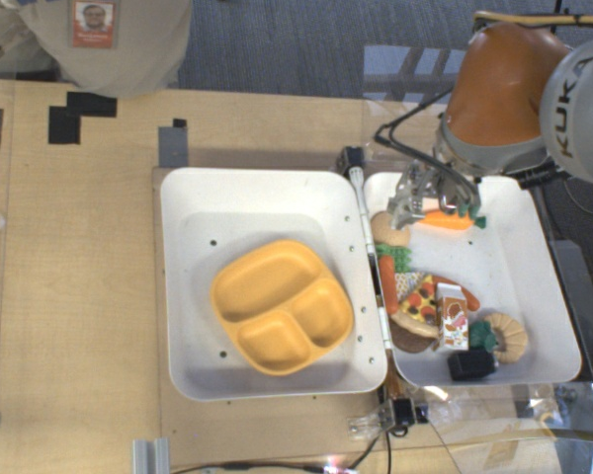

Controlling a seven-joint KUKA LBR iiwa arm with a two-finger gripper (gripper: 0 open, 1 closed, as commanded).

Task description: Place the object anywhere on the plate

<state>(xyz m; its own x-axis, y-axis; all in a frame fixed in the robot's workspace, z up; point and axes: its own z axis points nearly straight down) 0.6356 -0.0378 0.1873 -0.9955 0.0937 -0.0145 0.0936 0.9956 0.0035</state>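
A yellow three-compartment plate [282, 306] lies in the left bin [193, 265], with nothing on it. My gripper [430, 205] hangs low over the back of the right bin [534, 265], right above an orange toy carrot [447, 221]. Whether the fingers touch the carrot cannot be made out. A second carrot [386, 265] with a green top lies along the bin's left wall, next to a tan round piece [387, 232].
The front of the right bin holds a pizza slice [416, 300], a small carton [453, 316], a brown round toy [410, 338], a black object [470, 365] and a tan and green toy [499, 334]. A divider bar [368, 255] separates the bins.
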